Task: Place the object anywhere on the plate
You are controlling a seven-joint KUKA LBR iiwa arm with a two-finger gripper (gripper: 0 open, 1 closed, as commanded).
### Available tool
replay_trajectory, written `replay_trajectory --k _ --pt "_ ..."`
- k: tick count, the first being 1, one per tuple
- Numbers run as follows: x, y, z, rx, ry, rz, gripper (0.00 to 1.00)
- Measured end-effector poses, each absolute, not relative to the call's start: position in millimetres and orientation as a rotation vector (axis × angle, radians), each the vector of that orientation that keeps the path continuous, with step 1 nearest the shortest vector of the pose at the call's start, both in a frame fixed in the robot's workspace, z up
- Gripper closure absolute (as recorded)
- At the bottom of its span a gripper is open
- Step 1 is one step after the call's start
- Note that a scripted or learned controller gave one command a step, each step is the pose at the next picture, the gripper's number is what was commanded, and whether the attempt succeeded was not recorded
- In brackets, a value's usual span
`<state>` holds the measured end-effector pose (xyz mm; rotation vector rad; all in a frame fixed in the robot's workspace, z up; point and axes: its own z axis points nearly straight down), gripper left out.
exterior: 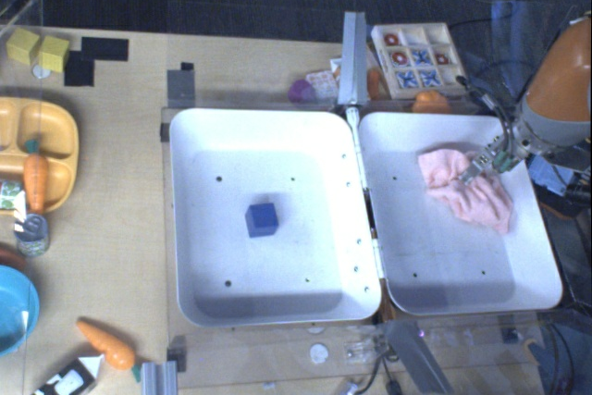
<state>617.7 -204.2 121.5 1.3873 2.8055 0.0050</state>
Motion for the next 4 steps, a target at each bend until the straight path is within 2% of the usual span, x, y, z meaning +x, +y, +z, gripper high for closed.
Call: replay_trajectory --k 1,2,3,4 --pt "646.3 -159 159 1.417 2.791 0.006 1.00" --pt "665.8 -205 125 1.395 2.802 0.004 1.00" --pt "639.3 -103 153 1.574 2.710 0.007 1.00" --pt "621.2 -157 216 1.654 2.656 0.006 1.00"
